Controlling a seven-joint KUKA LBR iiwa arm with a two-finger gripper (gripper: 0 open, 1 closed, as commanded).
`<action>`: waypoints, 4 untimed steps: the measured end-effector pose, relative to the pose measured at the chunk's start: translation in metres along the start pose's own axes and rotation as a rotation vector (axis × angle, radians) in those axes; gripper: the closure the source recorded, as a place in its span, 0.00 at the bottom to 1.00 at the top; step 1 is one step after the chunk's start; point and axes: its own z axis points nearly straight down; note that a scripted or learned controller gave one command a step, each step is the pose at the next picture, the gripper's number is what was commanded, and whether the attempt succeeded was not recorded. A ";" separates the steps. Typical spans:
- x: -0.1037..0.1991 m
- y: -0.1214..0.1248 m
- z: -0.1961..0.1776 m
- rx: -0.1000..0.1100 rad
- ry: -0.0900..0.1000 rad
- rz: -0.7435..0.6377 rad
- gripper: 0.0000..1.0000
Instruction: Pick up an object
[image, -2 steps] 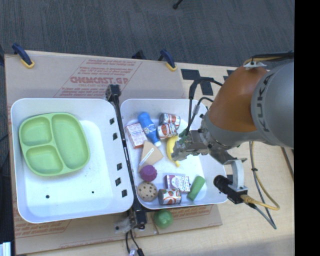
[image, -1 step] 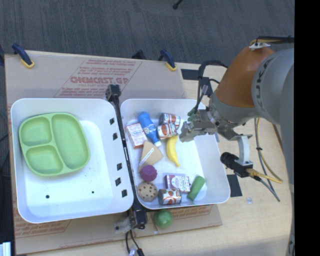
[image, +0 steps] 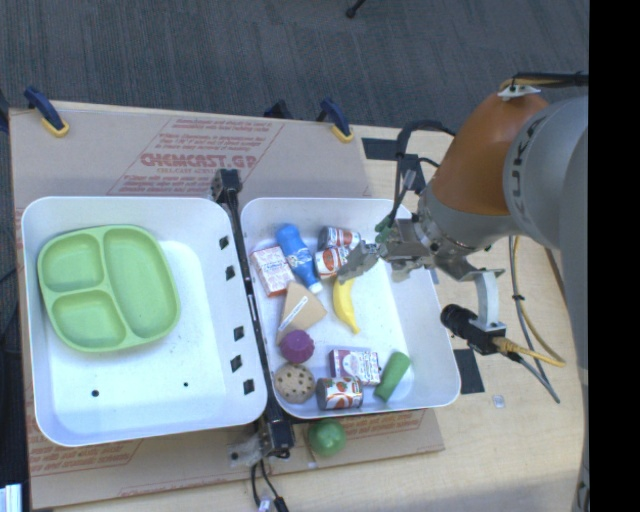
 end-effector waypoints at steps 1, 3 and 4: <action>-0.041 0.036 0.140 0.001 -0.001 -0.002 0.00; 0.020 0.051 0.018 -0.002 0.000 -0.002 1.00; 0.093 0.005 0.024 0.003 0.000 -0.004 1.00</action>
